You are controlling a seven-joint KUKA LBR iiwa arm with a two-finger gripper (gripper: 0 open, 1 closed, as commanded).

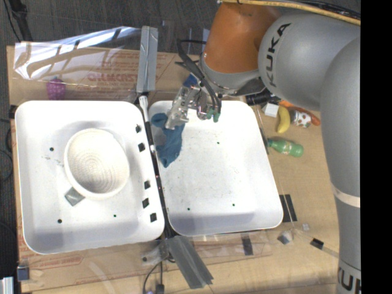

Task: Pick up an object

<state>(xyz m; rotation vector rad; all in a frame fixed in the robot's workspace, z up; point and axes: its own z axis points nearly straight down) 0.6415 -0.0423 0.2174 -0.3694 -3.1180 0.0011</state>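
My claw (179,116) hangs over the upper left corner of the right bin (257,164), touching the blue cloth (169,143) lying there; whether it is open or grips, I cannot tell. I judge this the grasp step: next, a firm pinch, then a straight lift.

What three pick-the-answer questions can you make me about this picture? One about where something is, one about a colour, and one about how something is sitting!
1. Where is the white bowl?
A. in the left bin
B. in the right bin
C. on the bench outside the bins

2. What colour is the cloth?
A. red
B. blue
C. yellow

3. How does the bowl sit?
A. upside down
B. open side up
C. stacked on another bowl

Answers:
1. A: it rests on the left bin floor.
2. B: it is a dark blue heap at the right bin's left edge, below the gripper.
3. B: its ringed inside faces up.
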